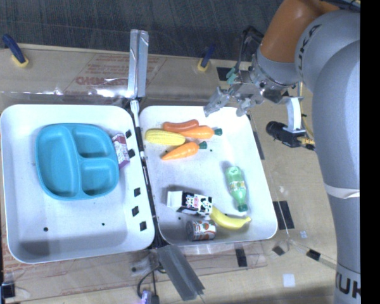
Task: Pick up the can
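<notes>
A brown bench [285, 189] under dark carpet bears two shallow white plastic bins side by side. The left bin [25, 233] holds a blue compartmented plastic tray [76, 160] with a small maroon packet [121, 149] touching its right edge. The right bin [256, 170] holds a yellow toy corn cob [164, 137], three orange toy carrots [187, 138], a green plastic bottle [236, 187], a black-and-white cow-patterned carton [191, 202], a yellow toy banana [230, 220] and the small silver-and-red metal can [201, 229].

The can lies on its side at the near wall of the right bin, touching the banana's end and just below the carton. It is judged light, rigid and smooth, likely to roll or slip; a grasp across its curved body, clear of the banana, appears best.

The two-finger gripper [227, 104] hangs over the bin's far right corner, well apart from the can, fingers spread and grasping nothing.
</notes>
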You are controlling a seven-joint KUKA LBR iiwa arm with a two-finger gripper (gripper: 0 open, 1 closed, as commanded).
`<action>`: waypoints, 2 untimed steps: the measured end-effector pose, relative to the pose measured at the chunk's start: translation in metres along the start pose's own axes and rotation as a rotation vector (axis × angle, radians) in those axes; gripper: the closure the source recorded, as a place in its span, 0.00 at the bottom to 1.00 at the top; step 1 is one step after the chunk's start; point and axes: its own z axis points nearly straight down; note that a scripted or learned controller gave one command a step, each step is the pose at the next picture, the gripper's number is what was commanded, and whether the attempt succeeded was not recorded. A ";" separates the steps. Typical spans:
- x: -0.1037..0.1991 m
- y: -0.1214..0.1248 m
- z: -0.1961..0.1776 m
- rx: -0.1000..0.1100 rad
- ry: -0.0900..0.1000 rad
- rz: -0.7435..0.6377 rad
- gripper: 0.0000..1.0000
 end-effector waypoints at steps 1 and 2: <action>0.066 0.000 0.101 0.002 0.001 0.282 0.00; 0.067 0.000 0.092 0.005 0.001 0.275 1.00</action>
